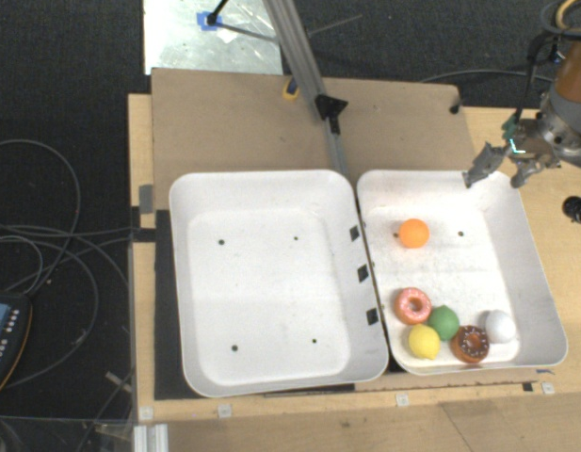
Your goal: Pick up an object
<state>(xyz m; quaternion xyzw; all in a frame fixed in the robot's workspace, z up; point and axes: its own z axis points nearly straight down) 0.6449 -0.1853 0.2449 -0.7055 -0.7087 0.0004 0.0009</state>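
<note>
Jaws [502,167] hang spread open, nothing between them, above the far right corner of the right bin [530,252]. Below and left of the jaws, an orange ball [413,233] sits alone on the bin floor. Further down from the jaws, along the near wall, a cluster lies: pink-frosted doughnut [412,304], green ball [444,322], yellow lemon [424,342], chocolate doughnut [472,344], white ball [500,326], packed close. Left bin [262,281] lies well left of the jaws on the tabletop [234,121].
</note>
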